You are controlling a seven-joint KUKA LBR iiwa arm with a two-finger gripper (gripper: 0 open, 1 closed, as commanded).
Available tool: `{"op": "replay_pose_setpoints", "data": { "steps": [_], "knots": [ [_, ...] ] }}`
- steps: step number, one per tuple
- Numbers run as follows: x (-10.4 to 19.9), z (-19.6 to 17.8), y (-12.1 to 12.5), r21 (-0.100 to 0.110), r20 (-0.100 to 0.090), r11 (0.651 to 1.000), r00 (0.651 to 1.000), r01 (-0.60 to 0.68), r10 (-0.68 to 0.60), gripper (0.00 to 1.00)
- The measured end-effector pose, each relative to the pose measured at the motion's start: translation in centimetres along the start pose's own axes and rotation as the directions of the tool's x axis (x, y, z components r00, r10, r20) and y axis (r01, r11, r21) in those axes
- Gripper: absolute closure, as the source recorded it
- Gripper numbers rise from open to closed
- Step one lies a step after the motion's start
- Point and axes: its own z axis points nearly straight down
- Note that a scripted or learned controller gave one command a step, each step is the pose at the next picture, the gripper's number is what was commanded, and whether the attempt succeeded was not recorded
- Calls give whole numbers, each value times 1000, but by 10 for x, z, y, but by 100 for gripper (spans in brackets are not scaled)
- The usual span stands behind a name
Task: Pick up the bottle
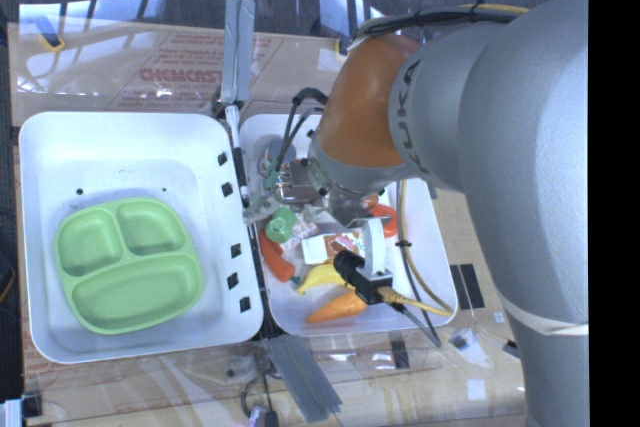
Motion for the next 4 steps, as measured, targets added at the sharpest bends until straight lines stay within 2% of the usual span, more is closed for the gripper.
{"op": "replay_pose_setpoints", "data": {
  "steps": [2,3,4],
  "knots": [
    [0,0,0,0,0,1000,1000,0,0,0],
    [-84,58,2,-3,-3,976,976,-217,217,0],
    [-86,74,-24,-60,-25,919,921,-390,389,0]
  ]
}}
